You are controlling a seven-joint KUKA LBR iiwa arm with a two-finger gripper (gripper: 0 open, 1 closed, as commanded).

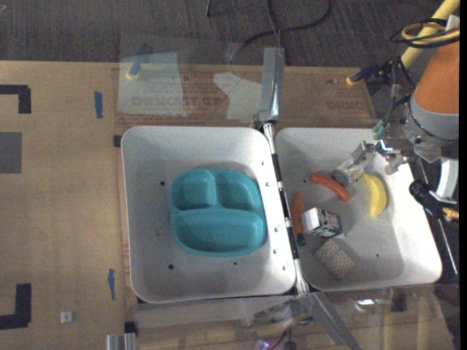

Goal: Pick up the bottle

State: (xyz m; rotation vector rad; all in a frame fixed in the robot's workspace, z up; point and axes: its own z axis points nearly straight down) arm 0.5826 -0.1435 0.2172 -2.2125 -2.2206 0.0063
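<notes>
Left bin [146, 217]: white, with small dark dots. Divided tray [217, 211] inside it: teal, plain. Right bin [408, 254]: white. Banana [375, 194]: yellow. Sausage-shaped item [330, 186]: orange-red. Slim item [298, 214] at the divider: orange. Boxy item [322, 222]: white and grey with dark markings. Cylindrical item [334, 259]: tan, speckled pattern. Worktop [58, 217]: light brown, with black squares and blue tape marks. Arm [438, 93]: grey with orange band.

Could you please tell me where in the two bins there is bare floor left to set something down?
Left bin: bare floor rings the teal divided plate, widest along its left wall and front. Right bin: free at the front right corner, past the banana. Crowded toward the divider, where the hot dog, carrot, small box and speckled block cluster near the gripper.
</notes>
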